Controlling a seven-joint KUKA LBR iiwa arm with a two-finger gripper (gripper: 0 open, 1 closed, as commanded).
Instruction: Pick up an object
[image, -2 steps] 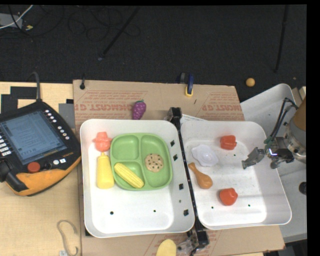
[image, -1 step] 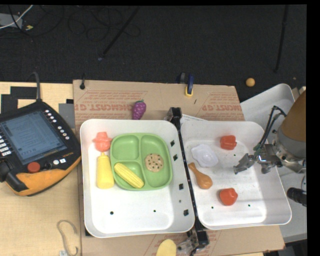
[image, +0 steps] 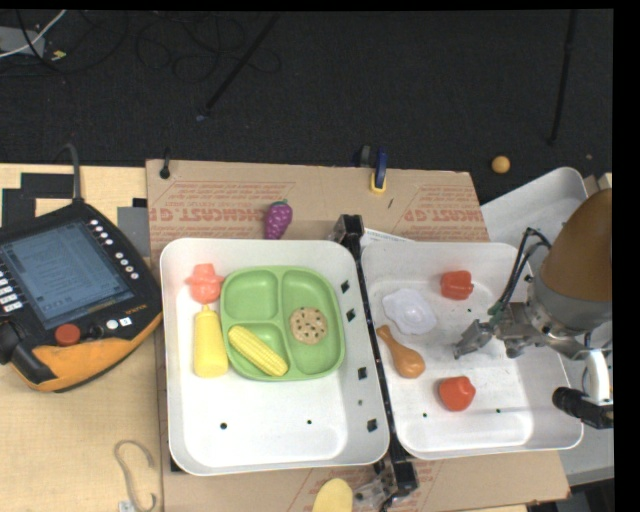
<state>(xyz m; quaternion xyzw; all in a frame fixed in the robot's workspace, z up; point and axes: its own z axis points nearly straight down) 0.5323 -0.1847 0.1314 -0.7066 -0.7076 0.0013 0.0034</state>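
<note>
Cardboard sheet (image: 300, 195) under bins carries red print, upside down, not fully legible. Right bin (image: 520, 425), smooth white plastic: two red rounded pieces (image: 456, 285) and (image: 456, 393), tan drumstick shape (image: 401, 353), clear crumpled plastic item (image: 408, 311). Gripper (image: 472, 342) low over right bin, near clear item; fingers look slightly parted, nothing between them, though view is poor. Left bin (image: 260, 430): green divided plate (image: 252, 300) with corn cob (image: 258, 351) and cookie (image: 308, 324); yellow bottle (image: 208, 342) beside plate. Teach pendant (image: 70, 290) on counter, left.
</note>
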